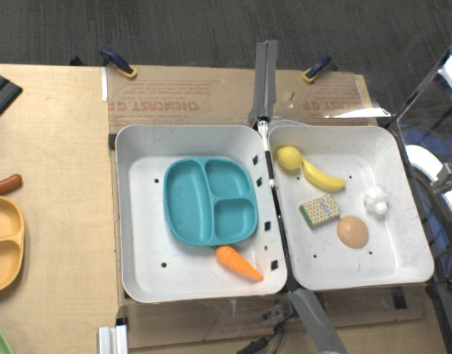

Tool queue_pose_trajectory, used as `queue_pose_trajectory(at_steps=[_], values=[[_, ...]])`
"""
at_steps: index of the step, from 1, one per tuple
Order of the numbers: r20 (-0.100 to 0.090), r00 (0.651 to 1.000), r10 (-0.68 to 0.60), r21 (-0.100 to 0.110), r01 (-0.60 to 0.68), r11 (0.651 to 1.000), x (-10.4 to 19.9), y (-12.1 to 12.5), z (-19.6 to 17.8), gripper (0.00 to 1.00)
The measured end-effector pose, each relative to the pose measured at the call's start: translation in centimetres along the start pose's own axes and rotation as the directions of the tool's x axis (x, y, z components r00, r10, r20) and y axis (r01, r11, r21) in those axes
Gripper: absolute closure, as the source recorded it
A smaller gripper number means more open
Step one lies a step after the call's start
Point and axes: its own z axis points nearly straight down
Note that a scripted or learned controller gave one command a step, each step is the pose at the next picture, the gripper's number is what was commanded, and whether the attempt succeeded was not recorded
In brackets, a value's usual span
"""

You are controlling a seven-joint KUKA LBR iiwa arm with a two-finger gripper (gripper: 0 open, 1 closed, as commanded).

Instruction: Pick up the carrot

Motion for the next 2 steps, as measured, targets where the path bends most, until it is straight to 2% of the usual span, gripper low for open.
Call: queue_pose_trajectory(at_steps=[1, 2], values=[[-0.004, 0.984, -0.181, 0.001, 0.181, 0.984, 0.6, -0.1, 7.8, 1.0], [-0.004, 0.982, -0.189, 0.002, 0.189, 0.982, 10.3, 2.9, 9.3, 1.0]])
